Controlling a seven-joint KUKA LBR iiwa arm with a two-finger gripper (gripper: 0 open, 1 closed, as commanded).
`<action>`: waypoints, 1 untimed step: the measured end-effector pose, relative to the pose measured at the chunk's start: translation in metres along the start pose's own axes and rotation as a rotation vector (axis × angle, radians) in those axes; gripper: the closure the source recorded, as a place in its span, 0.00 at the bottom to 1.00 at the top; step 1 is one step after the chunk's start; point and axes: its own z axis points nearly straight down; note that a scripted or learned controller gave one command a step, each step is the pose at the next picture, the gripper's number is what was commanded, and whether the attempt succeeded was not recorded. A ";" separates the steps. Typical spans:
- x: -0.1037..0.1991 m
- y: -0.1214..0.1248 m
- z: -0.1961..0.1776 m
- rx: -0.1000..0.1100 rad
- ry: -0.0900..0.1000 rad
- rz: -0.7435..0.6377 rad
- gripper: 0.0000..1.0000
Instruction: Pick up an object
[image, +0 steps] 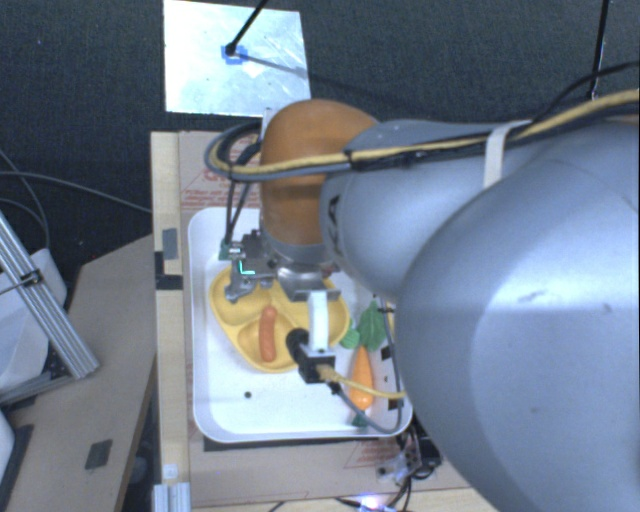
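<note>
Camera view: gripper (262, 284) low over yellow dish (226, 306) w/ red sausage (268, 335); opening can't tell.

One white bin (262, 412), seen from above, holding one yellow dish (232, 318), one red-orange sausage (268, 336) and one orange carrot (361, 381) with green leaves.

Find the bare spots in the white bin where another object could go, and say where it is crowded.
Bare floor runs along the white bin's near rim, below the yellow dish and left of the carrot. Crowded: the middle, where sausage and dish sit beneath the arm.
</note>
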 end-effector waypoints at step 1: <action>-0.001 0.061 0.109 0.000 0.001 0.002 0.00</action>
